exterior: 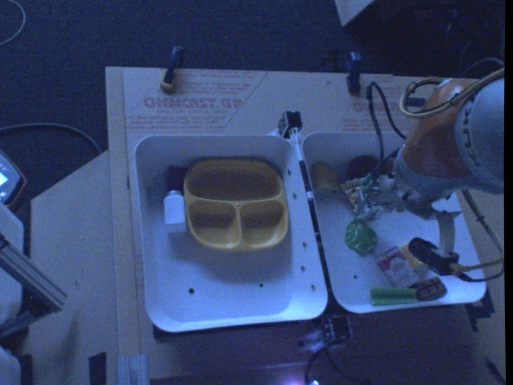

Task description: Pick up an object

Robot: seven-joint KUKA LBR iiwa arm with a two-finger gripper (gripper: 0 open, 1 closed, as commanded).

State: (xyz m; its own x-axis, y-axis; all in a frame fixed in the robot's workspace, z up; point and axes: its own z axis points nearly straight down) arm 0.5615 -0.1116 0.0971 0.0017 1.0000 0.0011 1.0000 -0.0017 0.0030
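Yellow plastic, three compartments: we see the divided plate point(236, 203) as the largest thing, filling much of the left white bin point(152, 239), a small white bottle point(174, 210) touching its left edge. "CHOKCAST" reads faintly on the cardboard sheet point(196, 99) behind. Our gripper point(370, 197) sits low in the right white bin point(461, 295), just above a crumpled green object point(361, 237); we cannot tell its opening.

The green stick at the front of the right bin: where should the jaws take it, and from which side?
Probably from above, at the green stick mid-length, jaws closing across its narrow width. It lies flat along the right bin's front wall, its right end against a dark object, so the ends are crowded.
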